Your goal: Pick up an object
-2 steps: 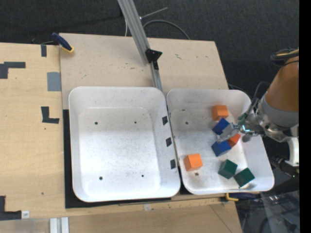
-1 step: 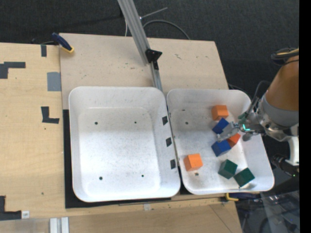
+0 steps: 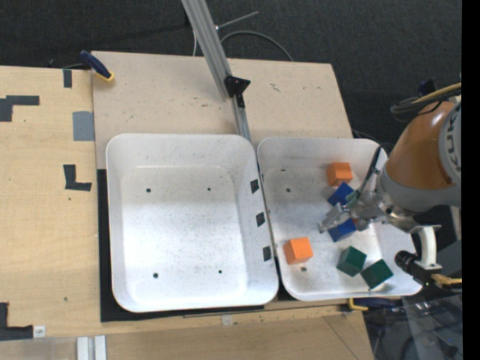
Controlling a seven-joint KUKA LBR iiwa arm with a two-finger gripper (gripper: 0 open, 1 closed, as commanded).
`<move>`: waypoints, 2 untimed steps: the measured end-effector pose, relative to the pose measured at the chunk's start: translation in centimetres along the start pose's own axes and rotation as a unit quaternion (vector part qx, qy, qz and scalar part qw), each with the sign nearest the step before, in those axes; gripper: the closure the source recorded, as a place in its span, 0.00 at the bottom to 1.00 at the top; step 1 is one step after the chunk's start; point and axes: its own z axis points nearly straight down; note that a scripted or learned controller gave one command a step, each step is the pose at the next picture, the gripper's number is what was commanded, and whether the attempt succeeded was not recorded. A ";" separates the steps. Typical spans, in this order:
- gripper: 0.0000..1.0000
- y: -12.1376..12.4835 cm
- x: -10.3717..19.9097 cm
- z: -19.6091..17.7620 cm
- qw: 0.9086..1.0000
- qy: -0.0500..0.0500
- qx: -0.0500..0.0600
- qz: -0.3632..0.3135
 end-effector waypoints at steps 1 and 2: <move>0.00 0.4 -0.1 2.8 1.000 -0.003 -0.008 0.000; 1.00 0.0 0.0 2.4 1.000 0.000 -0.002 0.000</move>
